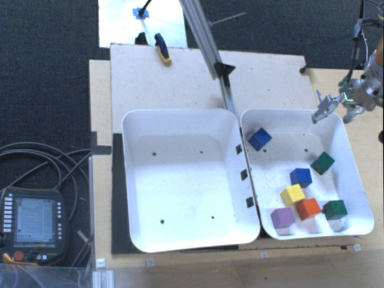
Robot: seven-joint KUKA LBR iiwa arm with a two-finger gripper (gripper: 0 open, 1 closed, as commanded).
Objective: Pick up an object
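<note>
Teach pendant [33, 225] sits at the near left, off the bench, cable looped behind it. Parked out of the arm's reach, I'd guess.

Left bin [180, 122]: bare white floor with a few small dark dots, likely drain or mounting holes. Probably the drop side.

Right bin [347, 138] touches it along the shared wall and holds all the pick candidates:
- blue cube [260, 139], alone near the far left corner
- purple cube [282, 218], at the near wall
- yellow cube [293, 194], another blue cube [300, 176] just behind it
- orange cube [308, 208], touching the yellow one
- dark green cube [323, 162], apart on the right
- second green cube [335, 209], near right corner

Near cluster is tight, so finger clearance looks poor there. The lone blue cube or the dark green one looks like the easier grab.

Gripper [336, 108] hangs over the right bin's far right rim, fingers spread apart, nothing between them. Pick not yet made.
</note>
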